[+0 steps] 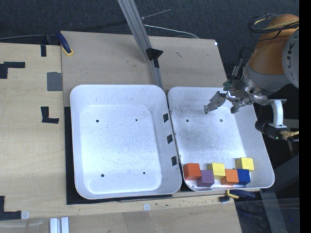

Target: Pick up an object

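Several small blocks lie along the near edge of the right bin (214,135): an orange block (192,170), a purple block (207,177), a yellow block (218,169), another orange block (231,176), a blue block (243,176) and a second yellow block (245,163). My gripper (223,106) hangs over the far part of the right bin, well away from the blocks. Its two fingers are spread apart, with nothing between them.
The left bin (119,140) sits beside the right one. A slanted metal pole (138,28) rises from the back of the bench between the bins. The grey and orange arm (272,57) comes in from the right.
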`<action>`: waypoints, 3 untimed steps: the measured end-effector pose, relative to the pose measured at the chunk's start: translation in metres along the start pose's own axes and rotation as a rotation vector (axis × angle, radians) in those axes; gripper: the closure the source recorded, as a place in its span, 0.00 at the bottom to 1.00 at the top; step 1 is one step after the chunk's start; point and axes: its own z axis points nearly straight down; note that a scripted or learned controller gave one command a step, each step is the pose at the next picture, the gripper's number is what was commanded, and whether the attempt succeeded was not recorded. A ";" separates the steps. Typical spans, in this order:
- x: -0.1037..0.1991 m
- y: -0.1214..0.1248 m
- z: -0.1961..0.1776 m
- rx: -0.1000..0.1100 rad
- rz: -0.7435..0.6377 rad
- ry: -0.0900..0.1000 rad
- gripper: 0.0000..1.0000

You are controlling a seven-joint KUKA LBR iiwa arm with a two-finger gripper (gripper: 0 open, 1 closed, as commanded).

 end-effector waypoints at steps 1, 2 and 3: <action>0.058 0.004 -0.022 -0.009 -0.002 -0.002 0.00; 0.002 -0.060 0.022 0.002 0.013 -0.005 0.00; 0.007 -0.056 0.010 -0.006 0.005 -0.004 1.00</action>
